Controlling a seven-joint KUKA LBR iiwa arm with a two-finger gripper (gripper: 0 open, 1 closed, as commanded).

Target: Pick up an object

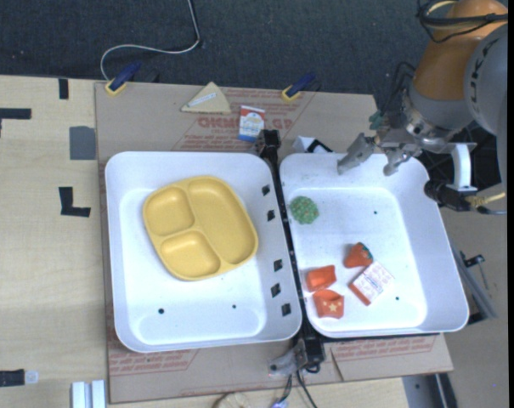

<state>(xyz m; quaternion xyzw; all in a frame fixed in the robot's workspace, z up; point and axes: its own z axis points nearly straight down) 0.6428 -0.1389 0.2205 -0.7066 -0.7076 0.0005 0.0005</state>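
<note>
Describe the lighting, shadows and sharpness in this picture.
Camera view: even, soft overhead light; the yellow tray casts a faint shadow in the left bin; mild glare on the arm's orange band; the gripper is slightly soft, the red objects reasonably sharp.

You're looking down on a pale wood desk with black tape marks and a grey patch on its left part. A brown cardboard sheet with red print lies across it, held at its far edge by two blue-and-yellow clamps. Beyond the desk you see dark carpet, crossed by a thin white cable. Light is even, shadows soft.
</note>
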